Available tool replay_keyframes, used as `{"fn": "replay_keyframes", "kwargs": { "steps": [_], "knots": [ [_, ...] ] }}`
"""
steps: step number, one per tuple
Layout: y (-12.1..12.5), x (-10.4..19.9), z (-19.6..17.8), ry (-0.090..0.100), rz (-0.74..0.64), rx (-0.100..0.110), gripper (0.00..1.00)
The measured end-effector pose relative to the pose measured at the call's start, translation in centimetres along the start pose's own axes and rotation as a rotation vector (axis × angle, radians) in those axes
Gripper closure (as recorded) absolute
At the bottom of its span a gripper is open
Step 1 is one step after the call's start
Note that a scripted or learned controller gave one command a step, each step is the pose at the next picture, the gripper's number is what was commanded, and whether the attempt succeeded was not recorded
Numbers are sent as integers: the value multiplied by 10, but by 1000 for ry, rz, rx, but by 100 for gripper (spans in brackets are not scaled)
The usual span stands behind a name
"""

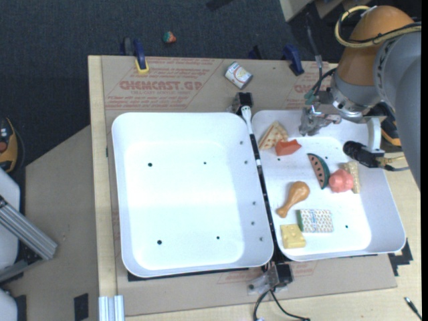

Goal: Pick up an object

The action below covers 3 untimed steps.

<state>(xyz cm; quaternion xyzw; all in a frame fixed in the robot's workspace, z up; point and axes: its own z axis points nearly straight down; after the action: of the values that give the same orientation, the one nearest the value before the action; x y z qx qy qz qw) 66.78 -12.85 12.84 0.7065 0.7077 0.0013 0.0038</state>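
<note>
Camera view, from above at a slant. Two shallow white bins side by side on the tabletop point(167, 79): left bin point(187, 192) toward nine o'clock, right bin point(374, 226) toward three o'clock, rims touching along the middle.

All candidate objects gathered in the right bin. Sandwich wedge point(271, 136) at the bin's eleven o'clock, red piece point(288, 148) just beside it. Watermelon slice point(319, 168) near the centre, pink round toy point(341, 180) touching or nearly touching it at three o'clock. Drumstick point(295, 196) lying tilted toward seven o'clock, patterned packet point(315, 220) below it, cheese block point(291, 236) at six o'clock near the rim. Small cube point(237, 75) resting on the tabletop outside both bins, at twelve o'clock.

End effector point(313, 122) reaching in from three o'clock, poised at the right bin's upper edge, just beside the red piece and the sandwich wedge. Nothing seen between its fingers. Whether spread or closed: cannot tell, too small and dark against the wrist.

Likely placed there to come down on the nearest pieces at the bin's top left corner. Judged an approach, pick not yet made. Crowding of wedge and red piece against the rim likely to make a clean grasp awkward.
</note>
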Motion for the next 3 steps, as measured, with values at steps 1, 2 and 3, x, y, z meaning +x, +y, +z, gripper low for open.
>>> {"fn": "replay_keyframes", "kwargs": {
  "steps": [1, 2, 3],
  "knots": [
    [1, 178, -88, 12, -15, -5, 100],
    [-4, 260, 50, 6, -6, 12, 100],
    [-3, 360, 42, 7, -7, 6, 100]
  ]
}}
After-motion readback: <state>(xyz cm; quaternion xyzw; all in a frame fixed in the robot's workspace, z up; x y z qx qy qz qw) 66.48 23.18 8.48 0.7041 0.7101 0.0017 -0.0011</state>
